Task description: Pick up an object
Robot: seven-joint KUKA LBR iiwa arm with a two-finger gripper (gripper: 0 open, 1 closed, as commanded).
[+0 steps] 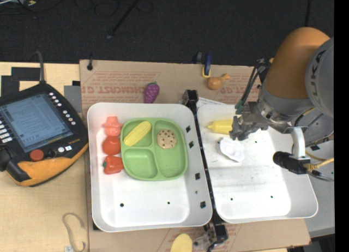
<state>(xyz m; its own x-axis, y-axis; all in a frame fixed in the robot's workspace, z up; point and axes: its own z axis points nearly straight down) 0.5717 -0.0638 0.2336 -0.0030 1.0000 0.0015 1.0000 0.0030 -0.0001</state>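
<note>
My gripper [238, 132] hangs low over the right bin [262, 191], near its back left part. A yellow object [219, 127] lies just left of the gripper, touching or almost touching it. A crumpled white object [233, 150] lies right below the gripper. The grey arm with its orange band [299, 54] reaches in from the right. In the left bin [142, 202] sits a green divided plate [154, 150] bearing a yellow corn cob [136, 132] and a cookie [166, 138]. A pink toy [112, 126] and two red toys [111, 145] lie beside the plate's left rim.
A purple grape toy [151, 91] and an orange toy [217, 82] lie on the cardboard behind the bins. A teach pendant [35, 131] rests on the bench at the left. A yellow object [182, 243] lies at the front edge. A black cable fitting [292, 162] sticks over the right bin.
</note>
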